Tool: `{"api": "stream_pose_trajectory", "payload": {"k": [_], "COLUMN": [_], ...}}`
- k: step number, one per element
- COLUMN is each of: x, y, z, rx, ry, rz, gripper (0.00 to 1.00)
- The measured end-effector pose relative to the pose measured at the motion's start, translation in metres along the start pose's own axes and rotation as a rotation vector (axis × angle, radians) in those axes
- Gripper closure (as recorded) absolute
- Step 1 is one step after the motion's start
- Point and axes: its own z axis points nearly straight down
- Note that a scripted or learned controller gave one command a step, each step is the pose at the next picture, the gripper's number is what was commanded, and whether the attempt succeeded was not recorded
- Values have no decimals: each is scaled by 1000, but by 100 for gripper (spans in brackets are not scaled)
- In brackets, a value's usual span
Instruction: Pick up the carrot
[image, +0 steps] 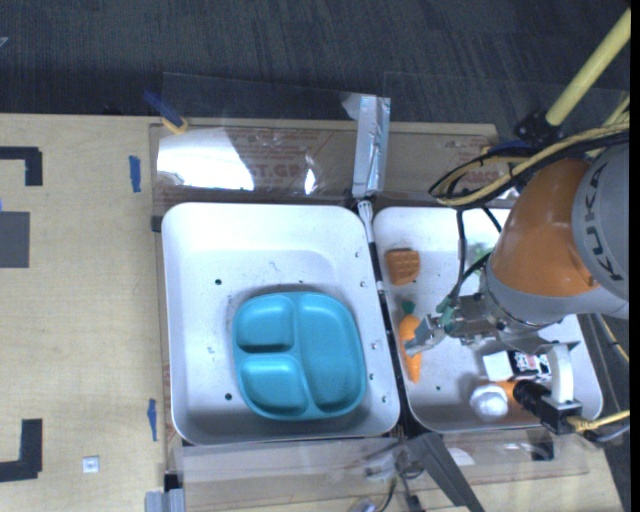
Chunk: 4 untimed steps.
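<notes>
The carrot (411, 358) is orange with a small green top. It lies along the left wall of the right bin (440, 415), pointing toward the front. My gripper (424, 338) reaches in from the right and is low over the carrot's upper half, its tip right at the carrot's side. The grey arm with its orange band (545, 240) covers the right part of this bin.
An orange-brown block (403, 265) lies at the back left of the right bin. A white-capped item (490, 403) with an orange part rests near its front. The left bin (200, 240) holds a blue divided plate (298, 352). Cables hang at the upper right.
</notes>
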Motion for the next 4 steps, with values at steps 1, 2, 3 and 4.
{"api": "stream_pose_trajectory", "payload": {"k": [1,2,3,4], "x": [-6,-17,-25,-39], "y": [0,75,17,27], "z": [-1,-2,-1,-1], "rx": [-1,-7,-1,-6], "ry": [-1,-5,-1,-4], "rz": [-292,-606,-248,-531], "gripper": [0,0,0,0]}}
